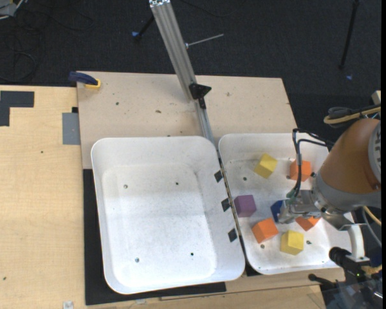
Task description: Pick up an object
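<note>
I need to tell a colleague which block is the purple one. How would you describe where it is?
Look at the right bin of the two white bins. The purple block sits at its left side, close to the wall shared with the left bin, with an orange block just below and right of it. It is the bin's single purple piece among yellow, orange and blue ones.
</note>
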You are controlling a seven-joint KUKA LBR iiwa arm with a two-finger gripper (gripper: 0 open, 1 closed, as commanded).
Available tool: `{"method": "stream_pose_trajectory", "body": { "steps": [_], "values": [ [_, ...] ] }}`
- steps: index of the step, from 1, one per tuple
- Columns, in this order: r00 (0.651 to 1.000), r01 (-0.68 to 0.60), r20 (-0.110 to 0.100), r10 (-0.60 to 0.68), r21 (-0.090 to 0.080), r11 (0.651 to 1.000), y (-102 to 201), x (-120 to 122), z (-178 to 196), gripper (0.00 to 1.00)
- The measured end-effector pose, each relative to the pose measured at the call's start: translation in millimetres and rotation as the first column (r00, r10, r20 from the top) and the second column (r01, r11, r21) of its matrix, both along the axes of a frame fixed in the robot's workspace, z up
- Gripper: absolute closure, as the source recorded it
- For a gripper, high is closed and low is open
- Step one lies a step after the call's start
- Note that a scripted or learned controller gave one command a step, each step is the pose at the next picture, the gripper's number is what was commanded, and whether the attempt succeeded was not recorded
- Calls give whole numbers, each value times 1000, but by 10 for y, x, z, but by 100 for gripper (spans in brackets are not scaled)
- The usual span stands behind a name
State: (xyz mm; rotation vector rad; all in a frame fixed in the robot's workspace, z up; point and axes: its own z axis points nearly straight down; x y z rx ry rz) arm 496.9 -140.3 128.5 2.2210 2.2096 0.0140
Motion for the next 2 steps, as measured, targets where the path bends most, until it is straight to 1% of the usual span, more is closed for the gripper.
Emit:
{"method": "stream_pose_trajectory", "body": {
  "steps": [1,2],
  "values": [
    [1000,-6,-9,6,-1,1000,10,-24,618,100],
    [1000,-6,-8,6,-2,1000,-49,16,1232,100]
  ]
}}
